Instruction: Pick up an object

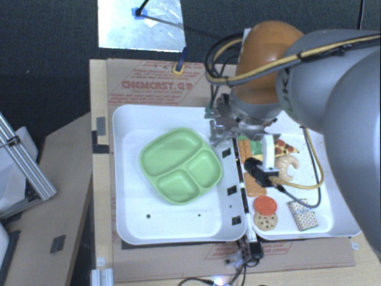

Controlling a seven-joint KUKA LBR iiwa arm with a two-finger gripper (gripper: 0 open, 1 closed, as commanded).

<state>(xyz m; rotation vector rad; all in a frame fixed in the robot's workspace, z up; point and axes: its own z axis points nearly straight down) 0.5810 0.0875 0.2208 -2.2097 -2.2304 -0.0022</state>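
**Arm over the bin divide**

Nearest, in the right white bin (333,219): a round chocolate-chip cookie (265,221), a red disc (265,205), a patterned wedge (303,216). Farther, a croissant-shaped toy (289,162). Left, a green three-compartment plate (181,165). The gripper (221,124) hangs above the divide; finger state cannot be told.

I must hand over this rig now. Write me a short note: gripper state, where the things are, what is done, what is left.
Gripper: low over the divider between the bins, at the far end; finger state cannot be told, no object seen in it.
Left bin: green three-compartment plate.
Right bin: toy food, including a red disc, a chocolate-chip cookie, a croissant and a patterned wedge.
Done: no pick visible.
Left: pick up an object.
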